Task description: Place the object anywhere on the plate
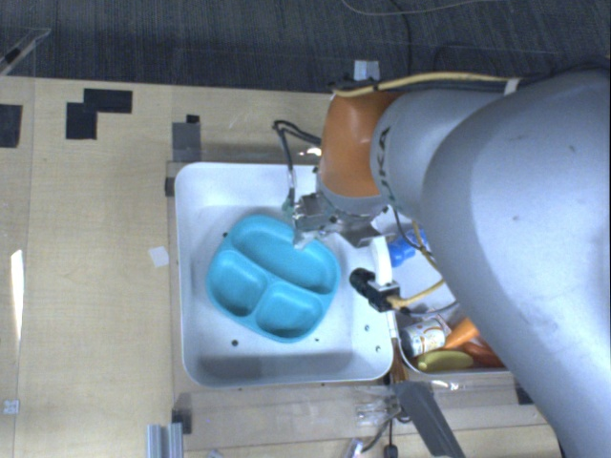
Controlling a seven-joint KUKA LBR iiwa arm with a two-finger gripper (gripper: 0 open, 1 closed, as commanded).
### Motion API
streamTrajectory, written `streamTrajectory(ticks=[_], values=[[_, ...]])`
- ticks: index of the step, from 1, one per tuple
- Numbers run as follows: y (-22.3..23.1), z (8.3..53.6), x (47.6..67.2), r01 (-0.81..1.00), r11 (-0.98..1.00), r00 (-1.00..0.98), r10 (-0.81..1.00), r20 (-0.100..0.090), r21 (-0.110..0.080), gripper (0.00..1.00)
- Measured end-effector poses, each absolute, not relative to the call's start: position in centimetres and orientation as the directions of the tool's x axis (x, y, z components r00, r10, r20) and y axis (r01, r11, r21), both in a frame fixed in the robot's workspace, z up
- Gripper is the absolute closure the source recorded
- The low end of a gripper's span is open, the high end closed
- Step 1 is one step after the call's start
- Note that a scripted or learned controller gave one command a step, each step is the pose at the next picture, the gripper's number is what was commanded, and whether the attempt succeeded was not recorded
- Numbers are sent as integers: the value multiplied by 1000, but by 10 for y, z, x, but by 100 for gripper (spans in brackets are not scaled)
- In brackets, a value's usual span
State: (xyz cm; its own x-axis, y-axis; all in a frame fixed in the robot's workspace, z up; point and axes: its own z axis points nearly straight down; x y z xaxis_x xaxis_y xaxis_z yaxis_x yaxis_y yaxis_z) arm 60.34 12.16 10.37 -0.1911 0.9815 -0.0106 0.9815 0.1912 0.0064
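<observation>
Across the right half of the view the grey arm swings in, so bulky that it hides most of the right bin, of which a corner sliver shows. Beneath it the pale wooden table stretches off to the left, bare but for black marks near its far edge. Next in size comes the left bin, white and shallow, whose near, left and far walls are plain to see while its right wall passes under the arm. A blue plate with three compartments lies in the middle of that bin, with open white floor on its left and near sides and less room toward the far wall. The orange band sits above the wrist, over the bin's far right corner. The claw hangs at the plate's far right rim, too small and shadowed for me to tell how it stands or whether it has hold of anything. In the visible corner of the right bin lie a tin can, a yellow piece and an orange piece, close together and partly cut off by the arm; which of them is the task's object I cannot tell.
</observation>
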Motion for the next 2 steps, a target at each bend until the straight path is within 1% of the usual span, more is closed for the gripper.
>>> streamTrajectory(ticks=[1, 2], values=[[162, 199, 597, 972, 233, -233, 972, -5, 2, 100], [196, 98, 569, 972, 236, -236, 972, -22, 7, 100]])
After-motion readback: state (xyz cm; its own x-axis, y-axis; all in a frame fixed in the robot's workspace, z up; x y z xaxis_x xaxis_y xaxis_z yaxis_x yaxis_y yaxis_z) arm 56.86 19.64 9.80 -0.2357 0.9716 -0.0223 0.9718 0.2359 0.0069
